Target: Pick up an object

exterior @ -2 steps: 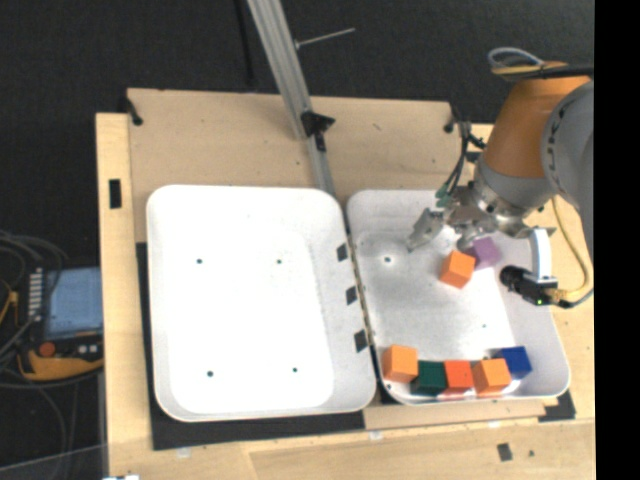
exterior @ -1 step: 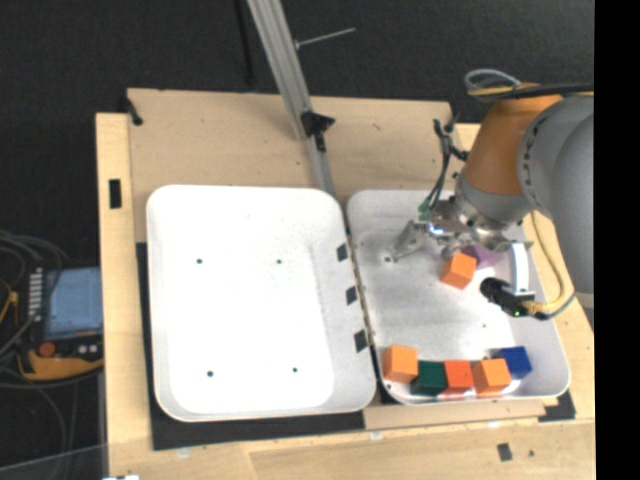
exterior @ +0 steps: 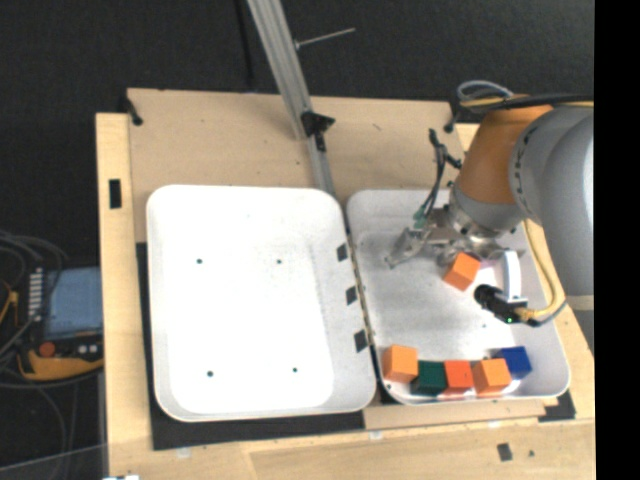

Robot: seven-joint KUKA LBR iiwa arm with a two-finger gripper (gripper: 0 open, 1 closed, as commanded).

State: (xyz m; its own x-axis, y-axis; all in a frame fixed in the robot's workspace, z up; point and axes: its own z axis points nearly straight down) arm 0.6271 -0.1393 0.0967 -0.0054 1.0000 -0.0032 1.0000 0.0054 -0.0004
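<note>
Orange cube (exterior: pixel 461 270) sits tilted at the tool (exterior: pixel 455 253), right bin (exterior: pixel 400 298) around 2 o'clock. Can't tell whether it is gripped. Other blocks (exterior: pixel 455 373) lie toward 6 o'clock from the tool.

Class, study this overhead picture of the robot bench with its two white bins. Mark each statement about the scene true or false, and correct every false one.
1. The small blue cube lies in the left white bin. False: it lies in the right white bin, at the right end of the row along the near wall.
2. A dark green cube sits in that row. True.
3. The gripper is above the right bin. True.
4. Every cube lies in the row. False: one tilted orange cube is apart from it, right at the gripper.
5. The arm's band is green. False: it is orange.
</note>
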